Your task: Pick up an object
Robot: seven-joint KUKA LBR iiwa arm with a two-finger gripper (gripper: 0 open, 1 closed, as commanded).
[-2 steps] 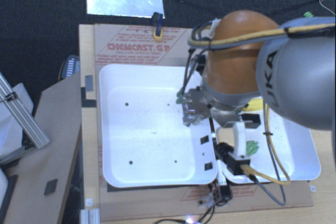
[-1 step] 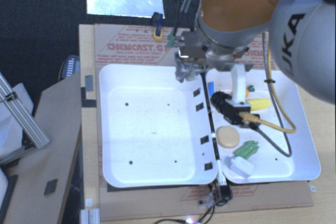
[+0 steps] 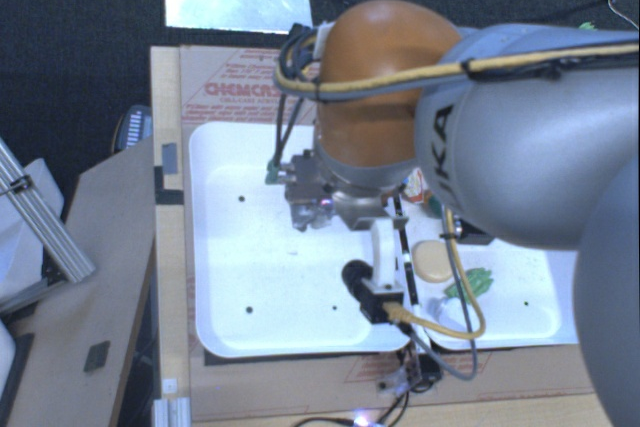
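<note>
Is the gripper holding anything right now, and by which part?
Cannot be told: the arm covers the gripper. A tan round object and a green object lie free in the bin.

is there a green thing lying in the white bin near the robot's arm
Yes, a small green object lies on the white bin's floor, just right of a round tan object beside the arm.

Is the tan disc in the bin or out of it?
In: the tan disc lies flat on the white bin floor, beside the green piece.

A robotics lab. A large grey industrial arm with an orange band [image 3: 385,80] and loose yellow cabling [image 3: 400,80] reaches over a shallow white plastic bin [image 3: 250,265]. The bin sits on a cardboard-lined counter [image 3: 240,80] beside aluminium framing [image 3: 45,220].
</note>
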